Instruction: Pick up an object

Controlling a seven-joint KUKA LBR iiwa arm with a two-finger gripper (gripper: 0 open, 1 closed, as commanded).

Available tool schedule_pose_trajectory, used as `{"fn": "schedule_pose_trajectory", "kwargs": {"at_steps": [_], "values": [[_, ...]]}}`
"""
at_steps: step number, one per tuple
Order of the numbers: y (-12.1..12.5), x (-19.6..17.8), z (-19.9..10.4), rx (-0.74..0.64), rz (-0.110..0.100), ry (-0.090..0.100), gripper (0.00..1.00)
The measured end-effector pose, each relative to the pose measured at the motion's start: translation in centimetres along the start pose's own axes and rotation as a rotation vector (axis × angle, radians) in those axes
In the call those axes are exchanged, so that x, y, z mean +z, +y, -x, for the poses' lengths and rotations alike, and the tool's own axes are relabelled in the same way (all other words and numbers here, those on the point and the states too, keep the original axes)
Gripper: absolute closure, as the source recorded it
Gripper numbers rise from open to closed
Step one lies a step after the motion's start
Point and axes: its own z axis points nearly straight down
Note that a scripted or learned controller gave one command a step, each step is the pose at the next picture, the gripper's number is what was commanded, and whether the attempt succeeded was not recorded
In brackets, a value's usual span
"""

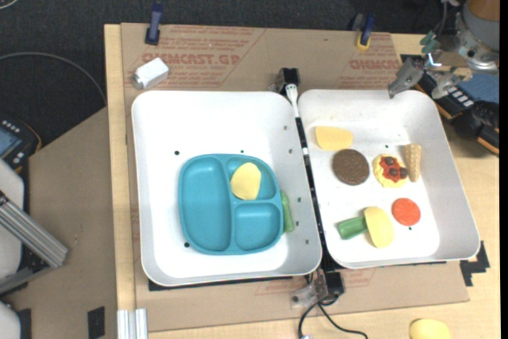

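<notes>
The right bin [444, 250] holds several toy foods: a yellow wedge [333, 138], a brown cookie [350, 167], a small pizza round [390, 170], a cone [413, 161], a red disc [406, 211], a yellow piece [379, 225] and a green piece [349, 228]. My gripper [422, 79] hangs over that bin's far right corner, well above and behind the food. It is open, with nothing between its fingers [399, 81].
The left bin [159, 139] carries a teal divided plate [208, 206] with a yellow piece [246, 181] in its upper compartment and a green piece [286, 214] at its right edge. A white block [151, 73] and two blue clamps [153, 23] sit on the cardboard behind.
</notes>
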Motion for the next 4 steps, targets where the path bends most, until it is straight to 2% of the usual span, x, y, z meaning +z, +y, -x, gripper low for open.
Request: {"fn": "schedule_pose_trajectory", "kwargs": {"at_steps": [1, 2, 3, 4], "values": [[-1.2, -16.3, 5.9, 0.005, 0.02, -0.011, 0.0], [-1.7, 1.0, 5.3, 0.001, -0.017, 0.006, 0.0], [2.3, 4.7, 5.3, -0.003, -0.001, 0.0, 0.0], [2.4, 3.1, 5.4, -0.003, 0.008, -0.005, 1.0]]}}
